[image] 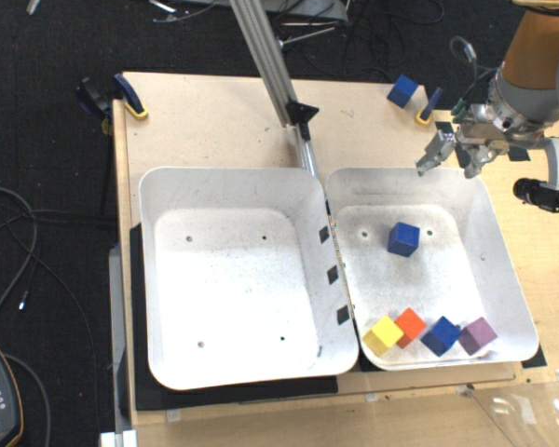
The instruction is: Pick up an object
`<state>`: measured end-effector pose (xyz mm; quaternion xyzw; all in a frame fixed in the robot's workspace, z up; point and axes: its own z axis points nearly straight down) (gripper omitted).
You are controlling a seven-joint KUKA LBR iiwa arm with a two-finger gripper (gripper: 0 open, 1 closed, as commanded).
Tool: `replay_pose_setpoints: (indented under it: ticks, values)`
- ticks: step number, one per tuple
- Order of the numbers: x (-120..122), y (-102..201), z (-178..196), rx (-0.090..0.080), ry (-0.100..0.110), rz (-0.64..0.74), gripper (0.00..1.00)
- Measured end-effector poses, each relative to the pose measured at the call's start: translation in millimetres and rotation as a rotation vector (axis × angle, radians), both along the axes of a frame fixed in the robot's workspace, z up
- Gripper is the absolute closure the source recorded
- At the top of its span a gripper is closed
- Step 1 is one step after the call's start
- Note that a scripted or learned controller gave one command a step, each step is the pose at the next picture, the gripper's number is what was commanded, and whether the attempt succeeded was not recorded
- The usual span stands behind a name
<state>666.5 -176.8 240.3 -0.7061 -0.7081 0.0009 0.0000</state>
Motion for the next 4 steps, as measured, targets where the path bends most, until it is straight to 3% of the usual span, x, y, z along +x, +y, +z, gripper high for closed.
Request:
replay_pose_setpoints:
  ticks: [1, 2, 3, 4]
  values:
    - [-44.1, 10.4, -142.4, 0.003, 0.003, -0.004, 0.00]
    - [-42.1, 9.4, -128.6, 0.000, -0.004, -0.003, 1.00]
    - [-28.7, 109.8, -40.4, 0.004, -0.010, 0.008, 1.00]
    - [-23.6, 197.0, -45.5, 0.004, -0.002, 0.007, 1.00]
